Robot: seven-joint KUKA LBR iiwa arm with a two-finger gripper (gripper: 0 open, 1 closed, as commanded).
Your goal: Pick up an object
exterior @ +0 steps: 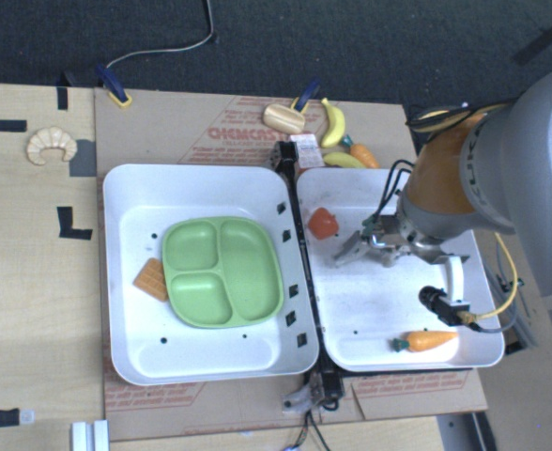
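**Ana:** Nearest the lens is the grey arm point(501, 172) with its orange band, reaching in from the right over the right-hand bin point(351, 341). Which thing is it after?

**Ben:** My guess is the small red piece point(323, 222). It lies on the floor of the right bin, close to the wall shared with the left bin, toward the far end. The pincer point(351, 250) sits just beside it, a little nearer to us and to its right.

**Ana:** Is anything held?

**Ben:** No. The two fingers point(344, 253) are spread apart, pointing left, and nothing sits between them. So I read this as the approach step, with the grasp not yet made.

**Ana:** What does the next move call for?

**Ben:** Shift the pincer toward the far-left corner so the red piece falls between the fingers, go down to the floor, then close. The shared wall is near, so one finger could catch on it.

**Ana:** Any other candidate?

**Ben:** A carrot point(426, 342) lies at the near edge of the same bin, well apart from the fingers. In the left bin point(130, 336) there is a green divided plate point(224, 272) with a tan wedge point(151, 279) tucked against its left side.

**Ana:** And outside the bins?

**Ben:** On the bench point(32, 299), bananas point(332, 125) and a bread roll point(283, 116) beyond the bins, and a croissant point(51, 145) far left.
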